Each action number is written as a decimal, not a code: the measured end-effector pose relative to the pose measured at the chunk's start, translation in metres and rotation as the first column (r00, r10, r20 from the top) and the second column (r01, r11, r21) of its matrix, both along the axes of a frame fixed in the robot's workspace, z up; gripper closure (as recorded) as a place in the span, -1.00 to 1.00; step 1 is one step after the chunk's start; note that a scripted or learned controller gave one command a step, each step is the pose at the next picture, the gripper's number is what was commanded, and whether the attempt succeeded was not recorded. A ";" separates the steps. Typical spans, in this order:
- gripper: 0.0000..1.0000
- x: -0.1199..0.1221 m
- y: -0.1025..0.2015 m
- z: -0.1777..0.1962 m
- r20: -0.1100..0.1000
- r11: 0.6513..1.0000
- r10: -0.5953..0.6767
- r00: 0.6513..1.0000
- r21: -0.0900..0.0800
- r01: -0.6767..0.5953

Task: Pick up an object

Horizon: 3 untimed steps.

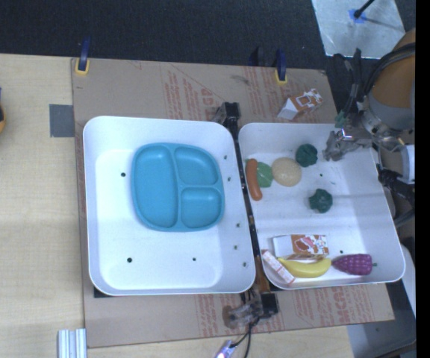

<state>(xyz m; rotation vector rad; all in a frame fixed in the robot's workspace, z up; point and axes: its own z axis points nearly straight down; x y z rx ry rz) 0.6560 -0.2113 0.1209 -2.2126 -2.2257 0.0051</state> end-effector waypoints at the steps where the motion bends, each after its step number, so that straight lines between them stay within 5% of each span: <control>1: -1.00 0.000 0.001 -0.009 0.000 1.000 0.000 1.000 0.000 0.000; 2: -1.00 0.001 -0.001 0.042 0.004 1.000 -0.002 1.000 0.000 0.002; 3: -1.00 0.000 0.053 0.000 0.000 1.000 0.000 1.000 -0.001 0.000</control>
